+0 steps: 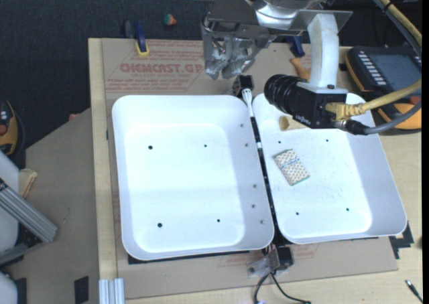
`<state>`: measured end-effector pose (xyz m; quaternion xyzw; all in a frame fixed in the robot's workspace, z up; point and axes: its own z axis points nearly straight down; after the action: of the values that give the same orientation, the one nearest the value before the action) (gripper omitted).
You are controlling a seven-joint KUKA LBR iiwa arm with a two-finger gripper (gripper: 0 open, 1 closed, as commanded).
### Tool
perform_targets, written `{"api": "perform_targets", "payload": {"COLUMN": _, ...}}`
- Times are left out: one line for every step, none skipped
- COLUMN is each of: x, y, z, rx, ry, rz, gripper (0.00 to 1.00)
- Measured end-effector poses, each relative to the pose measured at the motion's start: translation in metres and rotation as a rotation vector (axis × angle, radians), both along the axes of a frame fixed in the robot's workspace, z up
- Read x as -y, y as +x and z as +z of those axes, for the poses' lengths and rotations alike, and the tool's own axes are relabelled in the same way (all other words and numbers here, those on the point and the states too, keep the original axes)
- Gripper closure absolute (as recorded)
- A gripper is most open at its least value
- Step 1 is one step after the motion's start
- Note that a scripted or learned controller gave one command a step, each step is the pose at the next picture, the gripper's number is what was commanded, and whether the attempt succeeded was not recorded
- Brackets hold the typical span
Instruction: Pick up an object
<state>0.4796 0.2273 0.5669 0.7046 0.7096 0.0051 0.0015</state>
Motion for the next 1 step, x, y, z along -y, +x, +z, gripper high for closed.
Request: {"api": "perform_targets", "payload": {"x": -0.0007, "y": 0.0002, "z": 0.0104, "rx": 0.003, "ry": 0.001, "rz": 0.001, "gripper": 1.0}}
